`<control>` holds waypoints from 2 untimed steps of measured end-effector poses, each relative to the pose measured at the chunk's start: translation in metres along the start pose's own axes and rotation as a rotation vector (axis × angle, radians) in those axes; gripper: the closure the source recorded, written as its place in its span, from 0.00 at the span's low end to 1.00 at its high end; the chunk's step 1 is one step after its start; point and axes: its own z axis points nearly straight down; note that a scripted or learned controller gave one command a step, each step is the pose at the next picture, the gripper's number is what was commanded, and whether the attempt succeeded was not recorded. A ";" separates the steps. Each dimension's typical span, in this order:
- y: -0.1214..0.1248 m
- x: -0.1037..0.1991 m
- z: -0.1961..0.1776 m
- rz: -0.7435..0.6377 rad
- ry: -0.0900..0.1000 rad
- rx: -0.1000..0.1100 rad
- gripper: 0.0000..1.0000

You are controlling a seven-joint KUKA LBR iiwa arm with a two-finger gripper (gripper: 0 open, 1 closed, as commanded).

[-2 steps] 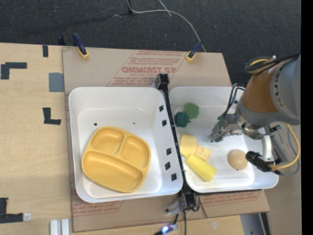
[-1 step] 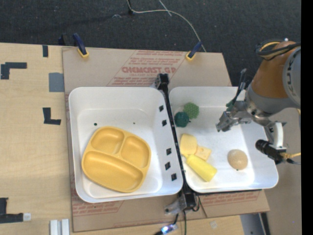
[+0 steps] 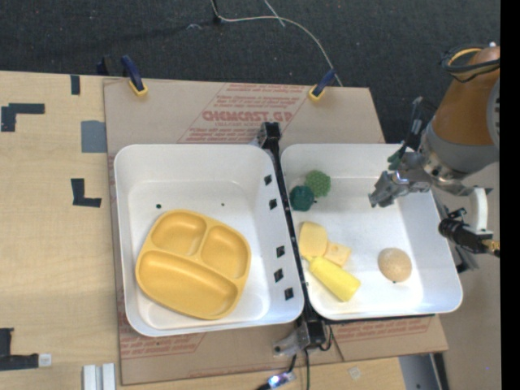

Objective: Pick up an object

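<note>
While I hang over the right-hand bin, the stock on the bench reads as follows:

- My gripper (image 3: 387,192): above the upper right part of the right bin (image 3: 435,226), near its far right wall; dark fingers point down and to the left. I cannot tell how far apart they stand, and nothing can be seen between them.
- My arm (image 3: 463,128): grey with an orange band, entering from the right edge, over the bin's far right corner.
- Green broccoli piece (image 3: 317,183): upper left of the right bin, close to the divider.
- Dark green round item (image 3: 301,197): touching the broccoli on its lower left side.
- Pale yellow block (image 3: 313,240): left-centre of the right bin.
- Small pale yellow piece (image 3: 339,255): just beside that block, on its right.
- Bright yellow elongated item (image 3: 334,279): lying at a slant below both, near the front wall.
- Tan round object (image 3: 395,264): lower right of the right bin, apart from the yellow group and well apart from my gripper.
- Left bin (image 3: 195,165): holds a yellow divided tray (image 3: 193,262) with three compartments, set toward its front left.
- Cardboard sheet (image 3: 244,116): under both bins, pinned by two blue-and-yellow clamps (image 3: 134,77) at the far edge.
</note>
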 end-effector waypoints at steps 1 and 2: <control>-0.011 0.047 0.004 -0.003 0.003 0.006 1.00; -0.008 0.102 -0.007 -0.005 0.003 0.004 1.00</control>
